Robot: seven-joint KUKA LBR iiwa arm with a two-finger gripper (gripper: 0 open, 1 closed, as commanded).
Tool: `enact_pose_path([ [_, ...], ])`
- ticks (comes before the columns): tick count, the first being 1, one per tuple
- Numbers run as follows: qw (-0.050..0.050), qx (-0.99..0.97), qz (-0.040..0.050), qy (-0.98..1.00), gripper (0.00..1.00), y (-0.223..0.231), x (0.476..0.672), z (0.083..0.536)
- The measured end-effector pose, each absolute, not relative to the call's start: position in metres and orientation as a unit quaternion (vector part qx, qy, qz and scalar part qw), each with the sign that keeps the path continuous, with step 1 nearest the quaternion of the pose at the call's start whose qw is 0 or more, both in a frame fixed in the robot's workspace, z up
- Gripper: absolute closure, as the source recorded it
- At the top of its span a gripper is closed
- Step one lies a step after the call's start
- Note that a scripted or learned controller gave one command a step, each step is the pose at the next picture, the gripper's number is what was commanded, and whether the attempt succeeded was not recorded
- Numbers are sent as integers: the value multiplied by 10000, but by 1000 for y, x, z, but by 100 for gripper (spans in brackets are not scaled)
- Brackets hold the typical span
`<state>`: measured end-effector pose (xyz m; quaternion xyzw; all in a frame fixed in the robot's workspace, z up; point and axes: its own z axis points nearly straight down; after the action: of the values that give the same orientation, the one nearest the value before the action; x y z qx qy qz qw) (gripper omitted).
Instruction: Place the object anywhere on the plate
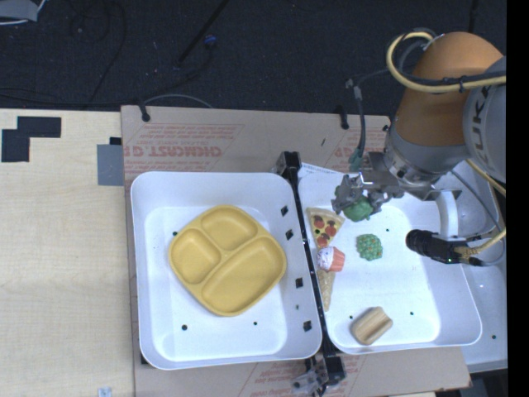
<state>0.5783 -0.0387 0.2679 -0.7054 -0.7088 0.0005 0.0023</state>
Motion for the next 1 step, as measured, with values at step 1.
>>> enact_pose_path([
  [1, 19, -7053, 6, -7089, 100, 13, 580, 268],
])
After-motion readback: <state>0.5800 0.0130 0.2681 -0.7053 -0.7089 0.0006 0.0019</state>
